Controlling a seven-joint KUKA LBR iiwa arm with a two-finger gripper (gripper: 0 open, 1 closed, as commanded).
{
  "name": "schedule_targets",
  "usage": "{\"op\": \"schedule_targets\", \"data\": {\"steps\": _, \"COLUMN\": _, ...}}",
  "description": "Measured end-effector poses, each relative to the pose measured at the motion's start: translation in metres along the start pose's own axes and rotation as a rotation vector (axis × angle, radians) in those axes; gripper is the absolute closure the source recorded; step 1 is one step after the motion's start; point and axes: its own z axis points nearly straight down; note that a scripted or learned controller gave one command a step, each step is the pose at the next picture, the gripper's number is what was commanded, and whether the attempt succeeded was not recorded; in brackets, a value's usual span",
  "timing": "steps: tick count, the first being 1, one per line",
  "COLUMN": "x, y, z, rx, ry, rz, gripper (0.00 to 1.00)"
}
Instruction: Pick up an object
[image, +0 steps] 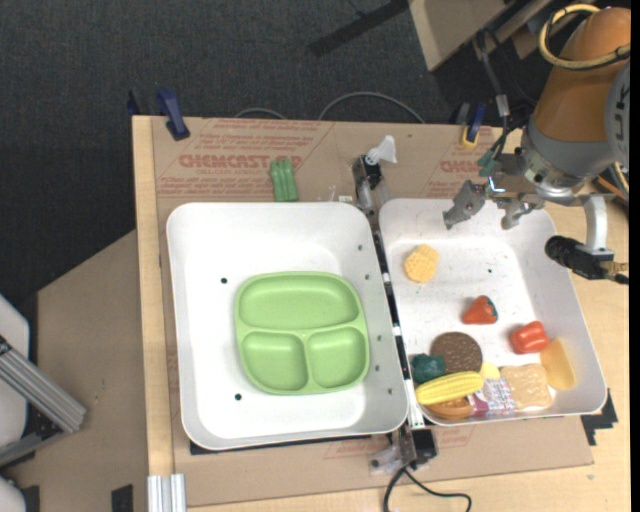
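Observation:
My gripper (490, 212) hangs over the far edge of the right bin (575, 300), open, with nothing between its fingers. Several toy foods lie in that bin. A yellow waffle-like disc (422, 263) sits nearest the gripper, below and to its left. Further forward are a red strawberry-like piece (481, 310) and a red-orange piece (528, 336). Along the bin's front lie a brown round patty (457, 351), a dark green piece (428, 368), a yellow corn cob (449, 387), a tan bread slice (526, 385) and a pale orange piece (558, 362).
The left bin (195, 300) holds a green divided plate (300, 332). A green peg (285, 180) lies on the cardboard behind the bins. Clamps (372, 175) stand at the divide between the bins and at the bench's back corners.

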Motion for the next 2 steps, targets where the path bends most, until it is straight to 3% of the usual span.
{"op": "schedule_targets", "data": {"steps": 1, "x": -0.024, "y": -0.058, "z": 0.139, "rx": 0.007, "ry": 0.002, "rz": 0.004, "gripper": 0.0}}
{"op": "schedule_targets", "data": {"steps": 2, "x": -0.028, "y": -0.118, "z": 0.134, "rx": 0.006, "ry": 0.002, "rz": 0.004, "gripper": 0.0}}
